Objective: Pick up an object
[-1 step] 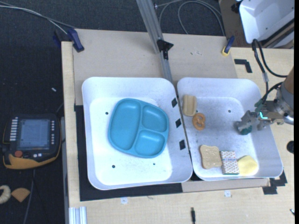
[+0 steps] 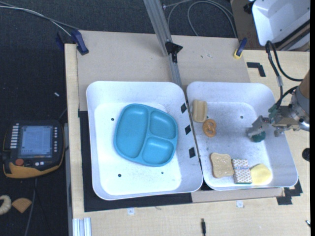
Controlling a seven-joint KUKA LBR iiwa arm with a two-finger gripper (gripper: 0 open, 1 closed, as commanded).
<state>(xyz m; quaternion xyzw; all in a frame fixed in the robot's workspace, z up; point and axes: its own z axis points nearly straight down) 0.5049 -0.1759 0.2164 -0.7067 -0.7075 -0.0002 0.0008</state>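
Camera view: arm cut off at 3 o'clock, gripper (image 2: 259,129) low over right bin (image 2: 231,90), a small dark teal thing (image 2: 257,137) at its tips, grip impossible to tell. Counted: 2 bins, 1 blue divided plate (image 2: 145,133) in left bin (image 2: 98,132); 5 food pieces (image 2: 222,164) in right bin from 9 to 6 o'clock.

Arm (image 2: 301,98) enters at right: grey wrist housing, orange band just above it; black cable looping alongside; pincer (image 2: 259,130) grey metal with dark teal-tinted fingertip (image 2: 257,136)
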